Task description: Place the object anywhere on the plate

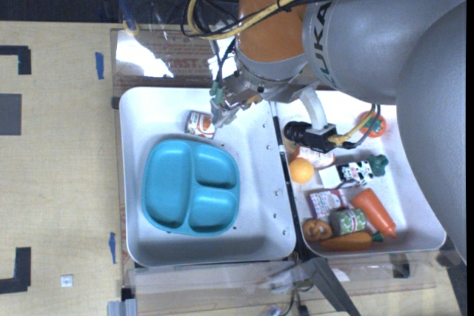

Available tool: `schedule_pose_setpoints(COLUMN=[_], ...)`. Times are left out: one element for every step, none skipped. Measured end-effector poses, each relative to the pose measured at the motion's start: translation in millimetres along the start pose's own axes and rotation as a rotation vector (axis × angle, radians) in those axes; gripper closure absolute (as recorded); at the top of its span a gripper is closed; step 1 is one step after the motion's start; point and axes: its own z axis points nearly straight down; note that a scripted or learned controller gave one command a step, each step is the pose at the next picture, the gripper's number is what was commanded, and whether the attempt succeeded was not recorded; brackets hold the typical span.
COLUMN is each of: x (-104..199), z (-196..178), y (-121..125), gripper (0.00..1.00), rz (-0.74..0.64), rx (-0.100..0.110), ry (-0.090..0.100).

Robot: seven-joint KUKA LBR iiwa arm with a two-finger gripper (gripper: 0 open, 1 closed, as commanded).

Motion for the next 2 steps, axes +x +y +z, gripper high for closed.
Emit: schedule_pose_setpoints(x=[80.9,71.0], z=[-3.8,64.2], y=[-61.7,-45.2], gripper=[1.0,1.0], rz=[-0.09,0.163], rx=[-0.004,0.002], ry=[0.0,0.0])
